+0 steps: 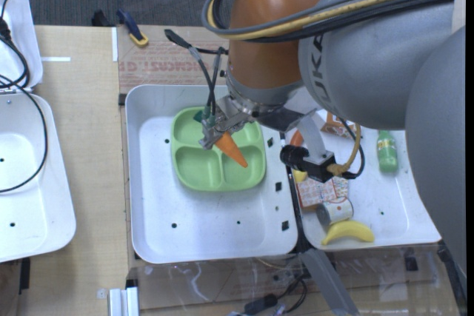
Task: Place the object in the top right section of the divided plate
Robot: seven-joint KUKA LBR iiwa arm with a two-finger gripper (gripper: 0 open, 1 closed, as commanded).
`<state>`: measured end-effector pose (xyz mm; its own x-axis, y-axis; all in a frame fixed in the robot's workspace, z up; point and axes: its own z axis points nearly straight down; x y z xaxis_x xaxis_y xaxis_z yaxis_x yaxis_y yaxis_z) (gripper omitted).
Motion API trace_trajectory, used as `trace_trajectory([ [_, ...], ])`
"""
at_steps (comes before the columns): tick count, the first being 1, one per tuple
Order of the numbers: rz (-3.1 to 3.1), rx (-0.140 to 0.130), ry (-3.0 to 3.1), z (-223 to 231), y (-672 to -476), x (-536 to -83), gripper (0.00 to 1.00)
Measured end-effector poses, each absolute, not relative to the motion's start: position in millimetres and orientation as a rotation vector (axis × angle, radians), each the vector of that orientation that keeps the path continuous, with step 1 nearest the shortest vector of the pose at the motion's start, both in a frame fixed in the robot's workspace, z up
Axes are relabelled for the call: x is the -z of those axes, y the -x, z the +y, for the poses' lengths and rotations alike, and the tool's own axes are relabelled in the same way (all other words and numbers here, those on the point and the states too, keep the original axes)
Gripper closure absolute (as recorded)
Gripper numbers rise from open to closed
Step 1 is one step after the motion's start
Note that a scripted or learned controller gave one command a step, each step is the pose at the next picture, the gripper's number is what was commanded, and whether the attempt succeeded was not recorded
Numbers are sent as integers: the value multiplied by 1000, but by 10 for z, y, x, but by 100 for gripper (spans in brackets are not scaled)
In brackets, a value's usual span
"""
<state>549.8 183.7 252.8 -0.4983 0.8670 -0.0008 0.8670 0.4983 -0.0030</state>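
Note:
A green divided plate [194, 169] lies in the left of the two bins [155, 226]. An orange carrot-shaped object [234, 151] points down to the right over the plate's right side, near the divider between the upper right and lower right sections. My gripper [217, 134] hangs just above the plate, and its metal fingers are closed around the carrot's upper end. The big grey arm with its orange band covers the plate's far right rim.
The right bin [400, 203] holds a yellow banana [349, 233], a green bottle [386, 151], a printed packet [322, 192] and a small can [335, 212]. A blue-handled tool [132, 27] lies on the cardboard behind the bins. A white tub [29, 181] sits at far left.

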Motion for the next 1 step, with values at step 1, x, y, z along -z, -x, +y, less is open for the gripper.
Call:
trace_trajectory([
  [1, -2754, -5, 1508, 1845, -5199, -2519, 100],
])
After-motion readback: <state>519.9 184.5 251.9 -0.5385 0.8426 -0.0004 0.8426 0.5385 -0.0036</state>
